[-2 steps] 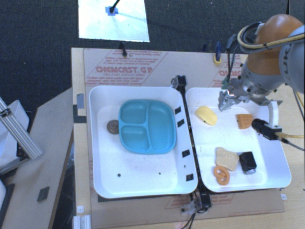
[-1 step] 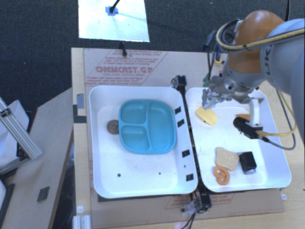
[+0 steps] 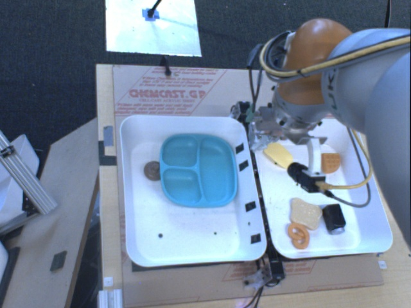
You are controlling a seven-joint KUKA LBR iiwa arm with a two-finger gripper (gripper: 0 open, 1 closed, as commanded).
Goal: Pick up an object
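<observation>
Closest to us, in the right bin [image 3: 361, 220], a little brown pretzel [image 3: 297, 235] lies by the front wall. A tan piece of bread [image 3: 306, 212] sits just behind the pretzel and touches it. A small black block [image 3: 333, 217] lies just to the right of the bread. The left bin [image 3: 186, 239] is bare along its front. Farther back, in the middle of it, lies a blue plate [image 3: 196, 170] with three parts. A small brown round thing [image 3: 152, 170] lies at the left edge of the plate. Back in the right bin, a yellow wedge [image 3: 278, 154] like a bit of cheese lies near the wall between the two bins. An orange-brown round cracker [image 3: 331, 163] lies to the right of the wedge, well apart from it. The gripper [image 3: 260, 133] hangs over the far left corner of the right bin, just behind the yellow wedge and right by the wall between the bins. I cannot tell if the gripper is spread or squeezed together, and nothing can be seen in its grip. The big grey arm [image 3: 372, 82] with its orange band [image 3: 314, 53] comes in from the right. Behind the bins there is a pale board [image 3: 170, 92] with red words. Farthest away, a white sheet [image 3: 151, 18] lies on the dark floor.
</observation>
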